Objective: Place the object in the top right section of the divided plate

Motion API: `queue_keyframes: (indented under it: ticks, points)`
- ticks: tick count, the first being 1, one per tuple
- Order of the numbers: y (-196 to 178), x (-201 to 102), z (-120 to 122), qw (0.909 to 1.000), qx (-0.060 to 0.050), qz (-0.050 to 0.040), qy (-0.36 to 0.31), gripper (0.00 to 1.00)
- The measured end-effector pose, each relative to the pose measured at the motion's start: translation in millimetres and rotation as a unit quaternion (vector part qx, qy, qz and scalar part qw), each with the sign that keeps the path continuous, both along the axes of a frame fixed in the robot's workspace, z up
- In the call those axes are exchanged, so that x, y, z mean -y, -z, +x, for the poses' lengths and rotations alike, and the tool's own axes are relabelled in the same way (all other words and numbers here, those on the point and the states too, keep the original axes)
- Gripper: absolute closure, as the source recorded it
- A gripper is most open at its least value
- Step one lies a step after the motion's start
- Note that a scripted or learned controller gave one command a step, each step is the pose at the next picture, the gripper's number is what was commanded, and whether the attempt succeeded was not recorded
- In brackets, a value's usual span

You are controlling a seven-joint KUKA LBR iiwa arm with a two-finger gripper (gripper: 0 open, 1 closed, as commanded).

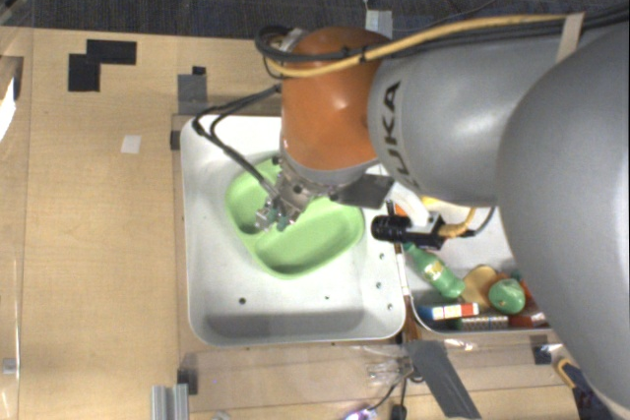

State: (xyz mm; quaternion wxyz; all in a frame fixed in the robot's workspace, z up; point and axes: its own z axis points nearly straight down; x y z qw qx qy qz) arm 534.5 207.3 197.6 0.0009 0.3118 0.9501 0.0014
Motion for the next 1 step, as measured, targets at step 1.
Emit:
queue_keyframes:
  ticks: [1]
  points:
    - [-7.2,36.7,56.0,0.9664,0.0,-0.0001,0.257,1.0]
